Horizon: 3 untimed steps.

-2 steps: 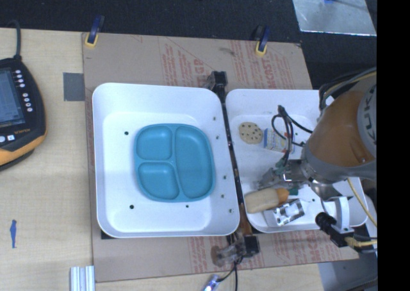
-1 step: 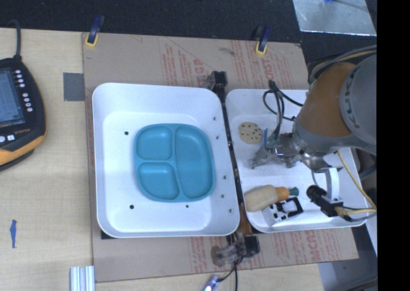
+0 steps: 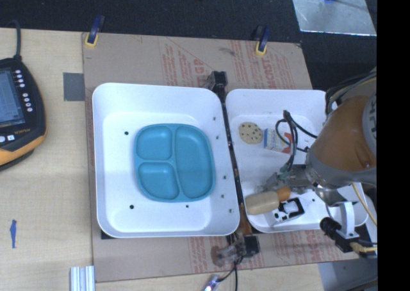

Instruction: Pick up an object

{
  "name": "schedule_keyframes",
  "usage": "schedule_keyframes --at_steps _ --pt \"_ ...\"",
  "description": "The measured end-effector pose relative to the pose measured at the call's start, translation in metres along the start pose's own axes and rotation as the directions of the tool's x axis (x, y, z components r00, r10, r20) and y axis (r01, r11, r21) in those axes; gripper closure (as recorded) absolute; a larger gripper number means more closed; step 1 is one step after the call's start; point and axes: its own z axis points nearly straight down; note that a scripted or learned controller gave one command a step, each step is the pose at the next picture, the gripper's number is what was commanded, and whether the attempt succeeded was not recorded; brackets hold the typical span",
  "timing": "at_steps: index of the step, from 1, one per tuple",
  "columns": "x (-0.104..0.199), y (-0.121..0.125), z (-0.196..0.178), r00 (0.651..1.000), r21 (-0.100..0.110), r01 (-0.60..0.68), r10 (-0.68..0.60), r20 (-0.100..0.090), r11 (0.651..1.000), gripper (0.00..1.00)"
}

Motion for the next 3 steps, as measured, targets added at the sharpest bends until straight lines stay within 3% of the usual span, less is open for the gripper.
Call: schedule_keyframes --at_steps 1,2,3 --pt "-0.001 0.003 -0.011 1.000 -0.008 0.004 -0.004 0.003 1.000 1.00" --pt "0.000 0.002 -0.010 1.000 -0.004 0.004 -0.004 0.001 1.000 0.00" --pt "0.019 0.022 0.000 1.000 0.001 0.002 -0.002 0.000 1.000 0.00"
